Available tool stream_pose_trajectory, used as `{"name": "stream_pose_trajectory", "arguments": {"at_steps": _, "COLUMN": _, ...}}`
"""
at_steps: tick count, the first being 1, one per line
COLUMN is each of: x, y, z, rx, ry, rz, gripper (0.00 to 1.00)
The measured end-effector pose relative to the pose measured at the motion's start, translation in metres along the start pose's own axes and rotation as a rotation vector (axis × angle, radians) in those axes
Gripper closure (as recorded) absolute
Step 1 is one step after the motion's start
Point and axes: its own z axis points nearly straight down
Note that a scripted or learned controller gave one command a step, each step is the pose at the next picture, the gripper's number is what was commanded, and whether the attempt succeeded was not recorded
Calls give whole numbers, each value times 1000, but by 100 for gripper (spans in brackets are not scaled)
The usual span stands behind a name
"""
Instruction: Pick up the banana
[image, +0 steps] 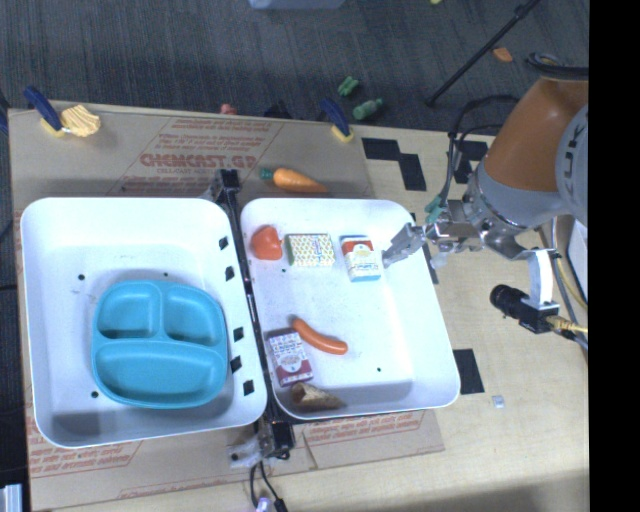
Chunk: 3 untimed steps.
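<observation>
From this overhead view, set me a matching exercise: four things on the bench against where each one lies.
Things:
1. blue divided plate
2. carrot
3. sausage
4. pincer

Places:
A. on the cardboard, beyond the bins
B. in the left bin
C. over the right bin's right rim
D. in the right bin, near its middle

Pairs: 1-B, 2-A, 3-D, 4-C

You see even, soft overhead light, faint shadows inside the white bins (60, 420), mild glare there, and slightly grainy detail.
</observation>
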Motion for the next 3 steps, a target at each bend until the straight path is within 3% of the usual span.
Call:
{"name": "stream_pose_trajectory", "arguments": {"at_steps": 1, "x": 47, "y": 8, "z": 137, "rx": 4, "ry": 2, "rz": 210, "gripper": 0}}
{"name": "stream_pose_trajectory", "arguments": {"at_steps": 2, "x": 54, "y": 30, "z": 171, "rx": 2, "ry": 2, "rz": 902, "gripper": 0}}
{"name": "stream_pose_trajectory", "arguments": {"at_steps": 3, "x": 104, "y": -44, "z": 172, "rx": 4, "ry": 2, "rz": 676, "gripper": 0}}
